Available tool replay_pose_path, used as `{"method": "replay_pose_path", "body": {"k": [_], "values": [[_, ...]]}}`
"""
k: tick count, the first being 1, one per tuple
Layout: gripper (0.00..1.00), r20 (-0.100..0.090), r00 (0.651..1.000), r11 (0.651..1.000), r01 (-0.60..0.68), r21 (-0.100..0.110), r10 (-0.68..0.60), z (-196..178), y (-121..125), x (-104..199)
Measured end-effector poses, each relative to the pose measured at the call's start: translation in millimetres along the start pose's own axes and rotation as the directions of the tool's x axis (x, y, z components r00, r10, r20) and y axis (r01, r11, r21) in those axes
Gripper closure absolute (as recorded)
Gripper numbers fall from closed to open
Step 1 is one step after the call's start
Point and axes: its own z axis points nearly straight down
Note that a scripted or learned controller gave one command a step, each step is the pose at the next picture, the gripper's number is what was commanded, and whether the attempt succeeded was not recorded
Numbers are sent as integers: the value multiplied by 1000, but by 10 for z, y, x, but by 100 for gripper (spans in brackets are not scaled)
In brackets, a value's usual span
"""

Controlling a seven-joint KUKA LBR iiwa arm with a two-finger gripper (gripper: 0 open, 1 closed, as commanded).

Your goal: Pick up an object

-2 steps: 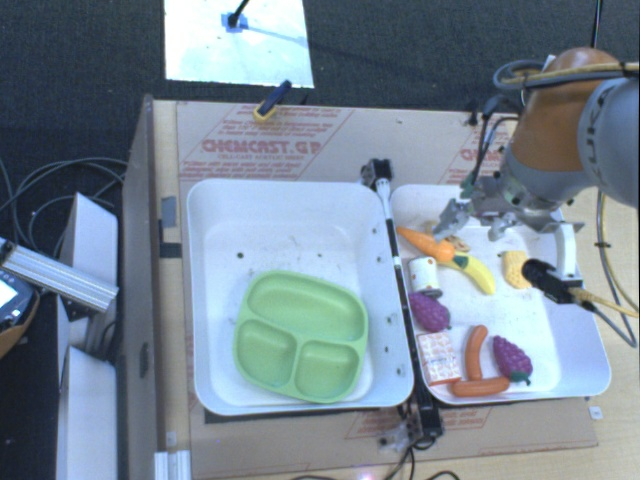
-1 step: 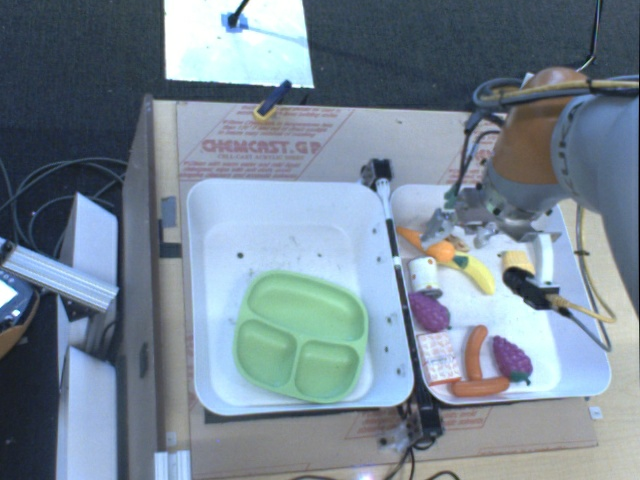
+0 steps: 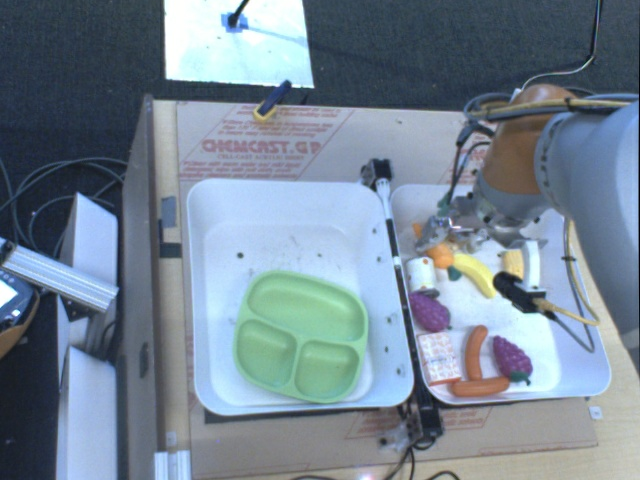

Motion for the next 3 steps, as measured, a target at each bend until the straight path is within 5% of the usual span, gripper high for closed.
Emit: {"method": "replay_pose_path", "body": {"k": [1, 2, 3], "values": [[0, 0, 1000, 1000, 0, -2, 0, -9, -142, -1], [0, 0, 1000, 1000, 0, -1, 0, -5, -547, -35], [100, -1, 1000, 1000, 1, -3, -1, -111, -538, -33]]}}
